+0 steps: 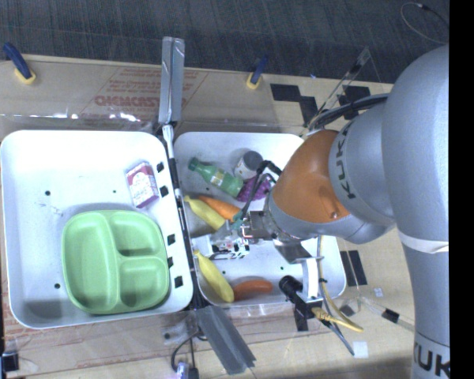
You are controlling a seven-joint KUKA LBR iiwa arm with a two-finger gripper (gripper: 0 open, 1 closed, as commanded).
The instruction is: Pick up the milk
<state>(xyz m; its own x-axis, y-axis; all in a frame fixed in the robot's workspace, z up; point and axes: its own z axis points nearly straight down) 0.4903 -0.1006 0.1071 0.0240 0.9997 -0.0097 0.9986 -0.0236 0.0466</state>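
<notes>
The milk (pixel 142 184) is a small red-and-white carton. It lies in the left bin (pixel 31 172), near that bin's right wall and just above the green divided plate (pixel 114 259). My gripper (pixel 231 245) is low in the right bin (pixel 288 144), among the food items and well to the right of the milk. The divider between the bins lies between them. The orange wrist band and grey arm cover the right bin's right half.
Around the gripper, the right bin holds a green bottle (pixel 213 175), a round grey can (pixel 249 163), a purple item (pixel 257 188), a banana (pixel 204 212), a carrot (pixel 221 207), a second banana (pixel 214 279) and a red sausage (pixel 253 287).
</notes>
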